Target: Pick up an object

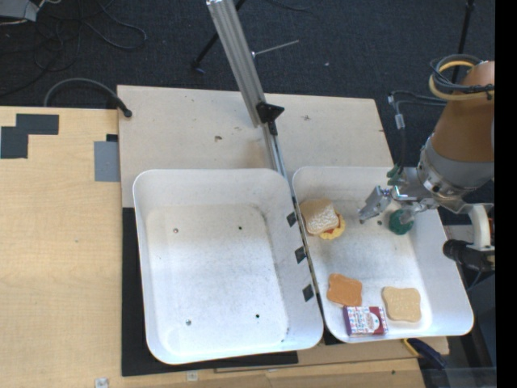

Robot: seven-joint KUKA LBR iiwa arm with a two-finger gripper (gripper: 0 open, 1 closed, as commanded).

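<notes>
Toys lay in the right bin, at the lower right of the frame. I saw a sandwich near its upper left, long axis slanting toward the lower right, beside an orange slab, a tan toast slice and a small red printed carton below it. The gripper hovered at right of centre with its metal fingers apart around nothing. A green round thing sat just beside it, partly hidden and hard to identify. The left bin was smooth white plastic with rounded corners.
</notes>
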